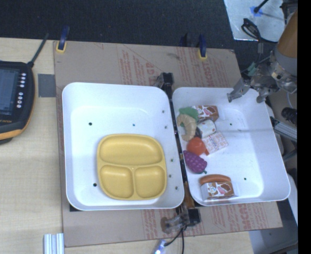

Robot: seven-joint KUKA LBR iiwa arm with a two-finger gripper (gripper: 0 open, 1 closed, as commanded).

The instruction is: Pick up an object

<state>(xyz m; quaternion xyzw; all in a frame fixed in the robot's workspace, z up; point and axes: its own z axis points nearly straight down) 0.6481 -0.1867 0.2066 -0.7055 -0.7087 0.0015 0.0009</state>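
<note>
Your gripper (249, 91) hangs at the far right corner of the right bin (256, 160), over its top rim, and its two fingers stand apart with nothing between them. One dark fingertip (234, 95) points down toward the bin's upper edge; the other sits just right of it. The arm (289, 41) comes in from the right, orange band showing at the frame edge.

Look down into that right bin and you have your pick of objects, all crowded against its left wall. At the top there's a green piece (187, 111) touching a brown-and-white packet (206, 111). Below them a pale, curved item (187, 126) leans beside a small white packet (206, 128). Next comes a red piece (196, 146) with a pink-and-white carton (215, 142) just beside it. A purple grape bunch (195, 163) lies under the red one, touching it. Nearest you, apart from the cluster, a brown-and-white tub (216, 187) rests by the front rim.

The gripper is well apart from all of them, off toward the bin's opposite corner.

The left bin (81, 110) holds a yellow tray (132, 166) with three compartments, sitting flat toward the front. Out on the bench to the far left you can see a tablet (4, 99) in an orange case.
</note>
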